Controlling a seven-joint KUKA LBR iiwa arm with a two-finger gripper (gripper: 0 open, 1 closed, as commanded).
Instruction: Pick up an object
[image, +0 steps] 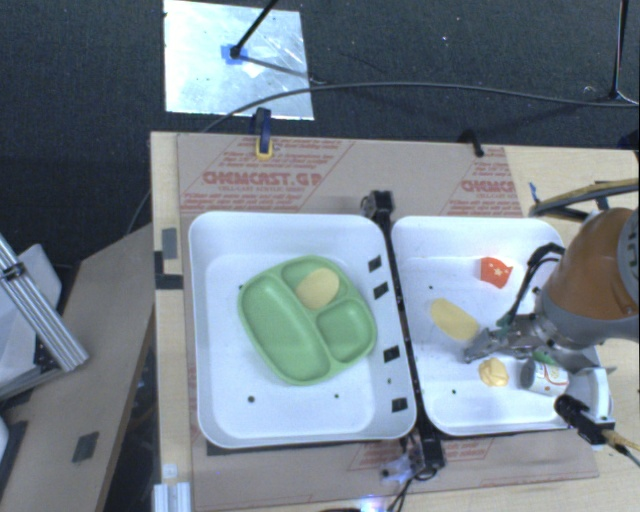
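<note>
1. Objects for picking are spread over 2 white bins: the left bin (215, 300) and the right bin (430, 240), set side by side on a brown cardboard sheet (330, 170).
2. A green divided plate (285, 335) is seen lying in the left bin, with a pale yellow rounded item (318, 288) resting in its upper compartment.
3. An elongated yellow piece (454, 320) is seen near the middle of the right bin, and a small orange-red piece (494, 270) lies above it, towards the far wall.
4. A small yellow lump (492, 373) is found near the front of the right bin, just below the gripper (478, 348).
5. A white-and-red item (545, 377) is seen just right of that lump, partly covered by the arm.
6. The gripper is lowered into the right bin between the elongated yellow piece and the yellow lump; whether its fingers are spread or closed cannot be told, and nothing is seen held.
</note>
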